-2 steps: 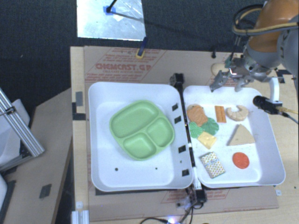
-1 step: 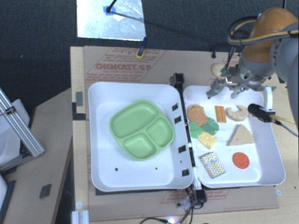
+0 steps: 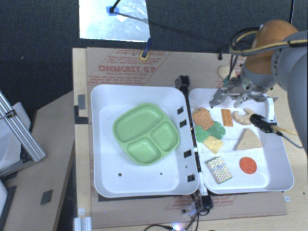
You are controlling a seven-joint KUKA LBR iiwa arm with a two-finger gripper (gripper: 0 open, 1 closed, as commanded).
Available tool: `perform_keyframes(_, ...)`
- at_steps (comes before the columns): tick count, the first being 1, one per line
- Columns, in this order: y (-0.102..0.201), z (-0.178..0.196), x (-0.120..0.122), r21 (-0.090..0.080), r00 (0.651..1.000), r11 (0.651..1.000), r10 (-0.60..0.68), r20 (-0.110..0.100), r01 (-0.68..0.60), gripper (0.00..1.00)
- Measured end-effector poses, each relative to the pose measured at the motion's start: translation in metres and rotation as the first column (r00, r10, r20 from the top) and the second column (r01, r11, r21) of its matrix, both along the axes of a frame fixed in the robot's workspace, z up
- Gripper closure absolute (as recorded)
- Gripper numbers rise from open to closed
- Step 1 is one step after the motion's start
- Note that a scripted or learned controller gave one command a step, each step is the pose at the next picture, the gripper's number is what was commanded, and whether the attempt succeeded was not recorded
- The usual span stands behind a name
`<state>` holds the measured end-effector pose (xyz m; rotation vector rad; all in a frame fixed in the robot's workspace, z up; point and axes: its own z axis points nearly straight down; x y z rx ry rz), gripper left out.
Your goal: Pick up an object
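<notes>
1. Pale wood makes up the bench (image 3: 53,143), which carries two shallow white bins side by side over a sheet of printed cardboard (image 3: 127,66).
2. Nearest in the right bin (image 3: 281,174) lie a patterned square packet (image 3: 219,170) and, well apart to its right, a red disc (image 3: 248,165).
3. Further back sit a yellow block (image 3: 213,144), a green leafy piece (image 3: 211,130) touching it, and a tan wedge (image 3: 249,140).
4. Beyond those are an orange-brown lump (image 3: 202,116), a small orange bar (image 3: 226,118) and a pale curved piece (image 3: 243,116).
5. The left bin (image 3: 103,177) holds a green three-compartment tray (image 3: 146,134), set at a slant.
6. At the right bin's far edge hangs the gripper (image 3: 230,96); its fingers stand spread apart with nothing between them, above the bar and lump.
7. Farthest back, a shiny foil square (image 3: 114,12) lies on dark carpet.
</notes>
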<state>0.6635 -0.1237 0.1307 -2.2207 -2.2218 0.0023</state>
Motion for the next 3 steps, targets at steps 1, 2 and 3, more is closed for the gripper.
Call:
perform_keyframes(1,0.0,-0.033,0.002,0.0,1.0,1.0,0.0,0.008,0.0,0.0)
perform_keyframes(2,0.0,-0.023,0.002,0.0,1.0,1.0,0.0,0.009,0.0,1.0)
perform_keyframes(3,0.004,0.021,0.006,0.0,1.0,1.0,0.004,0.008,-0.004,1.0)
